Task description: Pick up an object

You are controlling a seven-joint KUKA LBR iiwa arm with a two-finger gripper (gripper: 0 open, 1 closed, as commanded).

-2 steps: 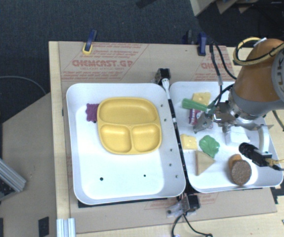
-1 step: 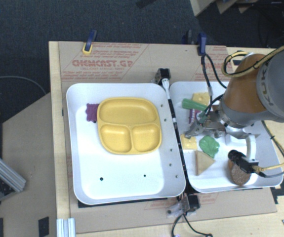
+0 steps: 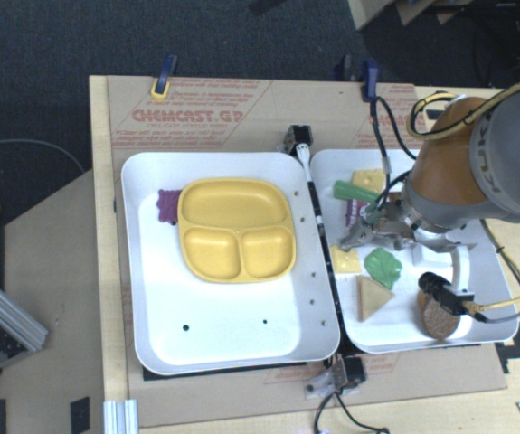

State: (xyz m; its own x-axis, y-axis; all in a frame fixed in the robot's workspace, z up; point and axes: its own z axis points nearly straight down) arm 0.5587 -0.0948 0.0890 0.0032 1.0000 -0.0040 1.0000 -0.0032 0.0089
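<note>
My gripper (image 3: 366,233) is low in the right bin (image 3: 499,269), at its left middle, with the grey and orange arm (image 3: 477,165) reaching in from the right. Just below it lie a green lump (image 3: 382,267), a pale yellow piece (image 3: 345,261) and a tan wedge (image 3: 371,297). Above it are a green cylinder (image 3: 351,191), a yellow block (image 3: 367,181) and a small purple piece (image 3: 351,212). A brown round thing (image 3: 437,318) sits at the bin's front right. Nothing shows held in the gripper.
The left bin (image 3: 151,287) holds a yellow divided tray (image 3: 237,227) with a purple thing (image 3: 166,205) at its left side. A black ridge (image 3: 318,233) separates the two bins. Clamps (image 3: 161,83) hold the brown board at the back.
</note>
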